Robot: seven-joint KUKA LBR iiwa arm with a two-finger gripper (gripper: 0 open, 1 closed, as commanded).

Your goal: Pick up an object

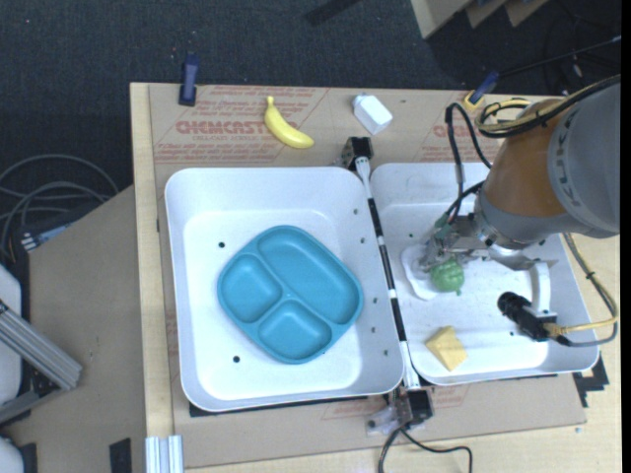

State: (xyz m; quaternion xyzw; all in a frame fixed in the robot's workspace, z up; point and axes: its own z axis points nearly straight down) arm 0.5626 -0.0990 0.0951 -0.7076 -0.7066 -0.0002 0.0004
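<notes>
Right, gripper point(441, 259) down in right bin point(513, 358) at green object point(449, 274), touching it; finger state hidden, cannot tell. Yellow block point(446, 348) near front, blue tray point(287, 292) in left bin point(187, 264)

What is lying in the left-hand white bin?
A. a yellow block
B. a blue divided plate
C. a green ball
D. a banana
B: the blue divided plate lies in the middle of the left bin, while the banana lies outside on the bench and the yellow block and the green object are in the right bin.
</notes>
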